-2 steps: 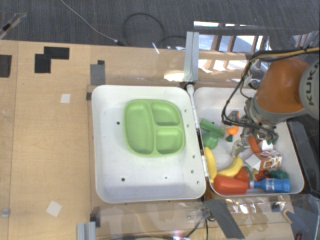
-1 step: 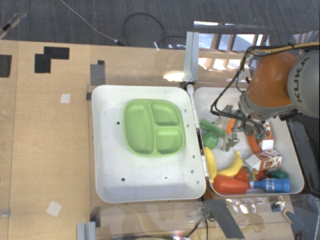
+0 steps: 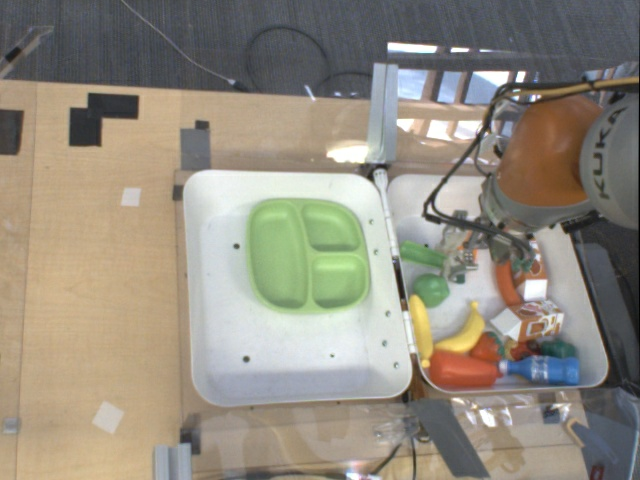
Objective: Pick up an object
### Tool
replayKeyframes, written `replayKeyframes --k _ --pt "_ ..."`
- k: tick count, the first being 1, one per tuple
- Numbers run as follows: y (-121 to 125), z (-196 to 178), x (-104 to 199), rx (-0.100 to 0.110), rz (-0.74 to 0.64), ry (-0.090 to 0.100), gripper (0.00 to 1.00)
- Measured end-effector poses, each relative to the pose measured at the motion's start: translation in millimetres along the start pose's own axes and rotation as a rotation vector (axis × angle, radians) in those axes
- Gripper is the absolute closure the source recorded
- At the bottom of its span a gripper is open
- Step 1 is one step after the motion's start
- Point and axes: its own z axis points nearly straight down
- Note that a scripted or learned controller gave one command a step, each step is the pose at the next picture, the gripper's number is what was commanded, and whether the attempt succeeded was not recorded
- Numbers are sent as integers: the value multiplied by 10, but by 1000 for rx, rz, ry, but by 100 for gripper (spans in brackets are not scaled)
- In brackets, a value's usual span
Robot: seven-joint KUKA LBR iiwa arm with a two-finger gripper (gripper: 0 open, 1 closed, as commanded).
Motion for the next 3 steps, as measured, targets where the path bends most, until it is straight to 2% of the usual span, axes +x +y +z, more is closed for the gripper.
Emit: replayKeyframes --k 1,2,3 --pt "-910 -806 430 -1 -375 15 100" --pt "-879 -792 426 -4 -378 16 0" --pt "-470 104 1010 -4 -784 9 0"
